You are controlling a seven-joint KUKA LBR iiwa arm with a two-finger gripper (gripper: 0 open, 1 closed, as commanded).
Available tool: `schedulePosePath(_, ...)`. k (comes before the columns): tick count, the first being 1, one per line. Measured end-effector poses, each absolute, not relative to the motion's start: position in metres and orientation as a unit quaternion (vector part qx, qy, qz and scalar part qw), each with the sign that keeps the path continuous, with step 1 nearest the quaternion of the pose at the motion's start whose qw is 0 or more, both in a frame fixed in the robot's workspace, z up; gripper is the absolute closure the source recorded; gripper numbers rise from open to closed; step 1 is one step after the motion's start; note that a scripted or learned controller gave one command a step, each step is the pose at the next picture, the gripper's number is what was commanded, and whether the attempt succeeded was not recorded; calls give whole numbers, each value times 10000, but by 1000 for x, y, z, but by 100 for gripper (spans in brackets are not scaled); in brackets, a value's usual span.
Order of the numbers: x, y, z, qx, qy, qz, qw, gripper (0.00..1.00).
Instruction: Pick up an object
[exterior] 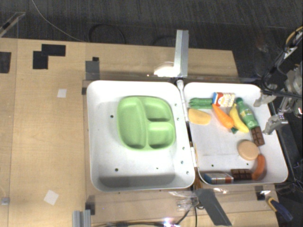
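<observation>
While I monitor from the overhead camera, the tool sits at the right rim of the right bin, over the edge. I cannot tell whether it is released or clenched. I see nothing held by it. Relative to the right bin, all objects lie inside: a yellow item by the left wall, an orange carrot, a banana and a green bottle toward the far side, a round tan disc near the right wall. The left bin holds a green tray.
</observation>
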State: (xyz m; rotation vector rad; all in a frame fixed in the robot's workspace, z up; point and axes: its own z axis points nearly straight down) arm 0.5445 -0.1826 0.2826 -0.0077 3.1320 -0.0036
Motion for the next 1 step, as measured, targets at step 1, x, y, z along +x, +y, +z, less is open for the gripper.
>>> schedulePosePath(1, 497, -206, 142, 399, 9992, 3, -9, 0)
